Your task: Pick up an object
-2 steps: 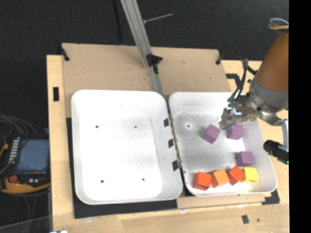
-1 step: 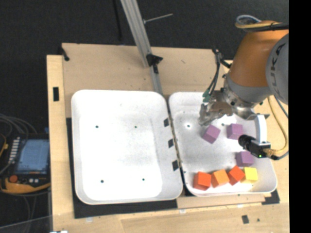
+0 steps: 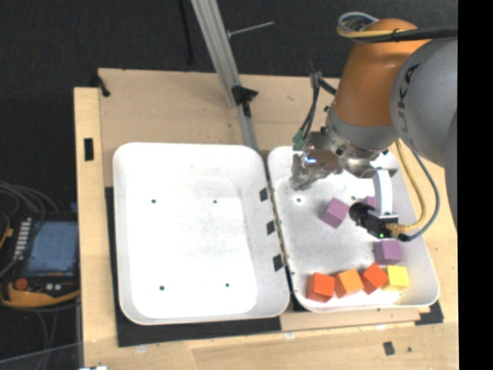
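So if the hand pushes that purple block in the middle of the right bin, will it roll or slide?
The purple block looks flat-faced, so it would probably slide, not roll. It seems rigid and likely light. It sits apart from the other blocks, so a push should move it alone.

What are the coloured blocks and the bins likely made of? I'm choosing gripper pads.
Blocks, e.g. the purple block and orange block: probably painted wood or foam, with a matte, even colour and no glare. Right bin: likely moulded plastic, smooth white with rounded rims.
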Robot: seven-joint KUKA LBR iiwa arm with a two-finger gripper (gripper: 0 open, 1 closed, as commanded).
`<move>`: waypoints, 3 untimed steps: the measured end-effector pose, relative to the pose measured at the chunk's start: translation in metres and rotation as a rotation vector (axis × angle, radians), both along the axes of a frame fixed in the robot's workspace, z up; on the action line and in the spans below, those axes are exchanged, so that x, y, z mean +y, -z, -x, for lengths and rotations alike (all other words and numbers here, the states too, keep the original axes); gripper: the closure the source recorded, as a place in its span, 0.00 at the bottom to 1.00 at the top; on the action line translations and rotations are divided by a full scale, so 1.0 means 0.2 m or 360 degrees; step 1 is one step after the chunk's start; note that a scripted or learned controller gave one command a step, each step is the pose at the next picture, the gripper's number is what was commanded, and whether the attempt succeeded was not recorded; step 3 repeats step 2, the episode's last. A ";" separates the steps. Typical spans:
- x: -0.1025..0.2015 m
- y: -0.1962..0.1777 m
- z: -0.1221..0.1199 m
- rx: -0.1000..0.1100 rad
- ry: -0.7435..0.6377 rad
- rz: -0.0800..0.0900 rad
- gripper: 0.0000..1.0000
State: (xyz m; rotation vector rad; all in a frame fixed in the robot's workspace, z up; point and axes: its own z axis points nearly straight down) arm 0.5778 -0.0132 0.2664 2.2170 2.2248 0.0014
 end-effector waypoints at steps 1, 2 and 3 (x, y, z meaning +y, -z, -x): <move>0.23 0.00 -0.06 -0.0003 -0.0003 0.0000 1.00; 0.51 0.10 -0.13 -0.0003 -0.0005 0.0000 1.00; 0.51 0.10 -0.13 -0.0003 -0.0005 0.0000 1.00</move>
